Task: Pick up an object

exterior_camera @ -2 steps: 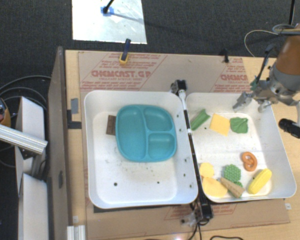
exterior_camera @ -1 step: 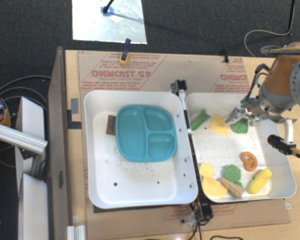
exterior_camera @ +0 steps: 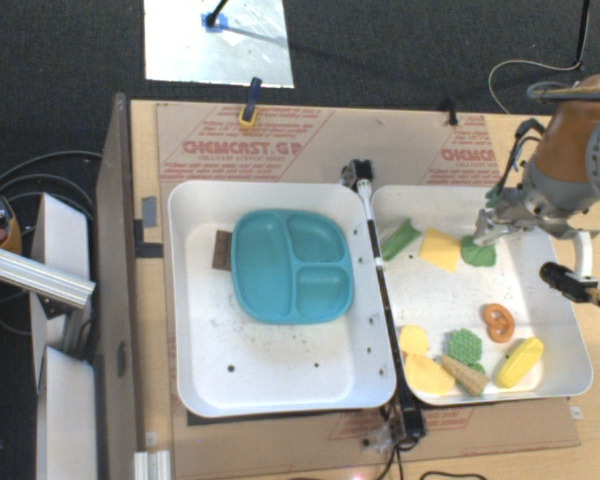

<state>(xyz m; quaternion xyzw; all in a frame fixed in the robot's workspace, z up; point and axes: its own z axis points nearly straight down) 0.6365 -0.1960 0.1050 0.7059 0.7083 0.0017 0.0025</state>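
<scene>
Over on the left I've got the left bin [exterior_camera: 195, 368] with a teal divided plate [exterior_camera: 290, 266] sitting in it and a small brown block [exterior_camera: 222, 250] touching the plate's left edge. Moving across the divider, the right bin [exterior_camera: 570, 363] is where the action is: a green pod [exterior_camera: 400, 239], a yellow wedge [exterior_camera: 441, 250], then lower down an orange pretzel [exterior_camera: 498, 321], a green bumpy piece [exterior_camera: 465, 345] and a yellow corn cob [exterior_camera: 517, 361]. My gripper [exterior_camera: 483, 234] is down right over a green leafy piece [exterior_camera: 480, 254] just beside the wedge. Looks like light, smooth plastic to me, likely slippery, so I'd pinch across its narrow middle. Grip state I cannot tell from here.
</scene>
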